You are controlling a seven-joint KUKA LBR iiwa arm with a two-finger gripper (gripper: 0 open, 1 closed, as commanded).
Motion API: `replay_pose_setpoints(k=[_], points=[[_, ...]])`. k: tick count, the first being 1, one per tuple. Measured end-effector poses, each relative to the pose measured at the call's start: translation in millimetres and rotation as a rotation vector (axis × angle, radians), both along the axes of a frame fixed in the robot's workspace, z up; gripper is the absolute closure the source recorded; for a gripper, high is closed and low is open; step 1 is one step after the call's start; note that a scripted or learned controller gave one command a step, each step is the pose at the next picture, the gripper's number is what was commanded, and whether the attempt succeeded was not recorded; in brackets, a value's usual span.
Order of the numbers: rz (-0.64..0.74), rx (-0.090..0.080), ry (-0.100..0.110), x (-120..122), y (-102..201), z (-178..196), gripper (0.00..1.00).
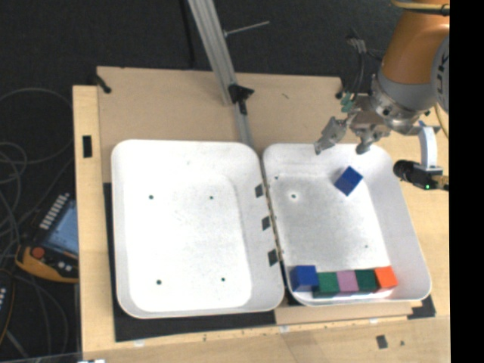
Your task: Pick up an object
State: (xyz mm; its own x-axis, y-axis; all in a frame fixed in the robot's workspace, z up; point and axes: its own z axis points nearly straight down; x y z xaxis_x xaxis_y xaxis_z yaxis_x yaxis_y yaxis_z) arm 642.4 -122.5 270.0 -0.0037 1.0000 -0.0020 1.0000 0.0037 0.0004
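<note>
A blue cube (349, 181) lies tilted in the far part of the right bin (333, 225). My gripper (345, 142) hangs just beyond and above it, near the bin's far rim. Its two fingers (327, 140) stand spread apart with nothing between them, and the cube is apart from them. Along the bin's near wall several blocks sit in a row: blue (304, 277), green (327, 283), pink (347, 280), dark green (367, 279) and orange (386, 277).
The left bin (189, 225) sits beside the right one, with small clips at the seam between them. A slanted metal rail (219, 51) rises behind the bins. Cables and a handheld pendant (45, 248) lie off the bench at left.
</note>
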Motion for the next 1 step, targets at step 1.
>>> replay_pose_setpoints(k=[1], points=[[-0.006,-0.004,-0.004,15.4,-83.1,-148.2,0.00]])
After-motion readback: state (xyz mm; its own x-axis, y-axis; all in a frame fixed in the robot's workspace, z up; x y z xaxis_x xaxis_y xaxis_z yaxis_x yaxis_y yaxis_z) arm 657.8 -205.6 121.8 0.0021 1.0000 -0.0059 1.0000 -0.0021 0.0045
